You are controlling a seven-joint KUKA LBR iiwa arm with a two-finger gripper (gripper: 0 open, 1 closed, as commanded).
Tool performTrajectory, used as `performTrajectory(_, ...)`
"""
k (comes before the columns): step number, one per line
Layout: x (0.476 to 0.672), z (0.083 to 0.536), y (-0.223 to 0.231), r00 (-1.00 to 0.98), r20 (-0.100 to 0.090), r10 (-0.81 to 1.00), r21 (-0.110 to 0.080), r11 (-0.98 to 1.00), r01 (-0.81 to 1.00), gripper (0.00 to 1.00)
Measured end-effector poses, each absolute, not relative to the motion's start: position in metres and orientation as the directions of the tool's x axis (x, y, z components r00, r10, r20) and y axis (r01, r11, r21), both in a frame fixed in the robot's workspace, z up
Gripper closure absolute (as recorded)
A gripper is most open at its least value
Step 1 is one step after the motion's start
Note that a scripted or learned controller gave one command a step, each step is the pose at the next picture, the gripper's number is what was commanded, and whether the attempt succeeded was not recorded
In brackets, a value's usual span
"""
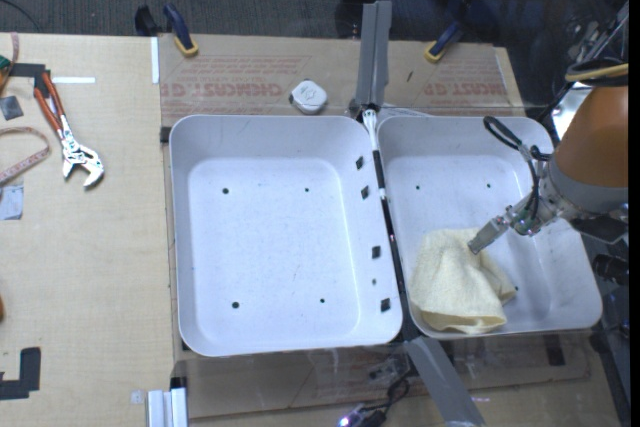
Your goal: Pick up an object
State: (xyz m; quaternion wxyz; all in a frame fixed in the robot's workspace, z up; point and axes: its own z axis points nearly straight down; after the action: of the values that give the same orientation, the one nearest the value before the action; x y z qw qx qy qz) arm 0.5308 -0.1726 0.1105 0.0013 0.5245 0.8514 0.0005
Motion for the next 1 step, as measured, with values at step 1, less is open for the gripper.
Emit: performTrajectory(1, 0.4926, 0.0934, -0.1644, -0.508, -0.003, 0.861, 0.003, 0.508, 0.861, 0.0)
